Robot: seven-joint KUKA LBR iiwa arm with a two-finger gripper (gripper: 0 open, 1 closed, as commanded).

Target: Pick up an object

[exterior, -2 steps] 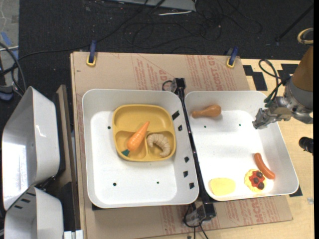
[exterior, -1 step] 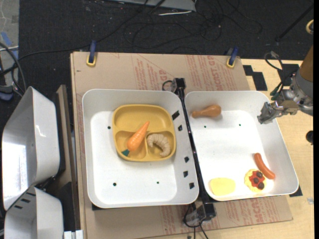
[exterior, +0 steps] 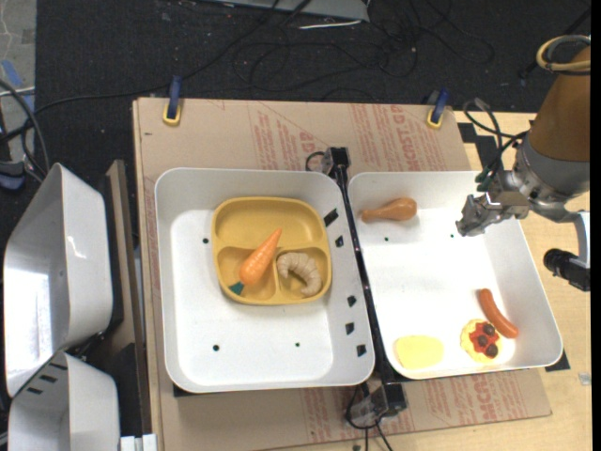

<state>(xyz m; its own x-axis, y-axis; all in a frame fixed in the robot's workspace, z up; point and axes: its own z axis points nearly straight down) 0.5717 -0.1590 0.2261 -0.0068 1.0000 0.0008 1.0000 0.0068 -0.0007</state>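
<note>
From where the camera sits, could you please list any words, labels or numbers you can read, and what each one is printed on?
Red print across the top of the cardboard sheet under the bins: upside down, too blurred to read.
Red print along the cardboard's bottom right corner: also blurred, not readable.
The yellow plate, the toy food and the gripper: no text visible.

Viewpoint: one fixed camera above the surface (exterior: 282, 139), looking down at a slant.
Facing: the far edge of the surface lies toward the top of the frame, the near edge toward the bottom.
Nearness: far enough to take in both bins, the left bin (exterior: 178, 280) and the right bin (exterior: 432, 280), whole.
Arm side: the arm (exterior: 563, 130) enters at the frame's right.
</note>
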